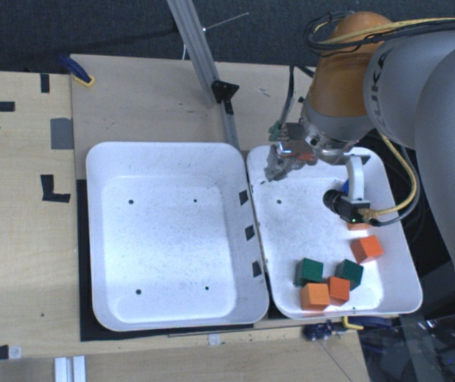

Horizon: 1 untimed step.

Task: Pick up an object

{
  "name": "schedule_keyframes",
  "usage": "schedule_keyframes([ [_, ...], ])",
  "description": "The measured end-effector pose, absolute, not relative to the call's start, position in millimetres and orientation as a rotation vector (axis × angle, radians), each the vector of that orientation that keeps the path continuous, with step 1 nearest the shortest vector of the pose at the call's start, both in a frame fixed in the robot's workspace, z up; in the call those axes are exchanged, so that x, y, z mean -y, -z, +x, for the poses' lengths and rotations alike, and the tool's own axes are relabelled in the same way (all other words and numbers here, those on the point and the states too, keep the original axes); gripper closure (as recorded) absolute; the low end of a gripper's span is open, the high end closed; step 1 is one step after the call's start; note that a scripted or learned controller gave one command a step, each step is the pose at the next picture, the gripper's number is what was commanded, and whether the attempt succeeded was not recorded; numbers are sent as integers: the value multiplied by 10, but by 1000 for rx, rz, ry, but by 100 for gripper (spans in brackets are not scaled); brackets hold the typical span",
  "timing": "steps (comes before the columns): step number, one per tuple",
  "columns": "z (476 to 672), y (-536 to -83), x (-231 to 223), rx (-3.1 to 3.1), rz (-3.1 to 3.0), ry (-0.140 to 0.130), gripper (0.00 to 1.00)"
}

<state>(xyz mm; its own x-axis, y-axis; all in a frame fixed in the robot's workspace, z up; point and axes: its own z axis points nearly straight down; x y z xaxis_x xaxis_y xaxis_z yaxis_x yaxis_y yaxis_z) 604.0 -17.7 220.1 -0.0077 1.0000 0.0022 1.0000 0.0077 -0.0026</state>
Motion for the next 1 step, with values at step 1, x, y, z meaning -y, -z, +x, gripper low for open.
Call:
schedule_keyframes([
  [1,5958,-2336,-361,2228,-2211,1,100],
])
